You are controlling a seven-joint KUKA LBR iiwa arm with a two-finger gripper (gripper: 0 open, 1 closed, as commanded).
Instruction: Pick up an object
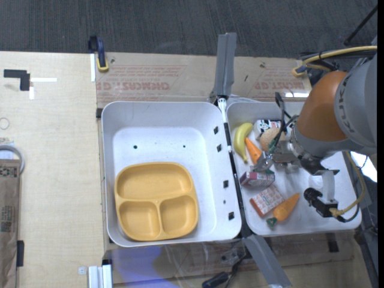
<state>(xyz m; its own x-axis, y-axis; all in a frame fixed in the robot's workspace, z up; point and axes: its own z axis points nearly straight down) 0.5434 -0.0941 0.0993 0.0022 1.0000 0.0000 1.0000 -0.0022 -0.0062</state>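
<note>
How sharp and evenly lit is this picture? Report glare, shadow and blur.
Camera view: even overhead light, soft shadows along the left bin walls; mild sheen on the yellow tray; bright patch by the arm at right; gripper area cluttered, slightly soft.

You can read one clear piece of text: red upside-down lettering, seemingly "CHEMCAT2 GF", printed on the cardboard strip (pixel 147 80) lying on the desk (pixel 51 161) at twelve o'clock from the left bin (pixel 108 161), and repeated on the same strip at twelve o'clock from the right bin (pixel 354 218). The small red carton (pixel 264 201) and the black-and-white package (pixel 268 125) in the right bin carry print too small for you to make out. The brown bag (pixel 8 221) at nine o'clock shows a dark printed patch, also unreadable.
</note>
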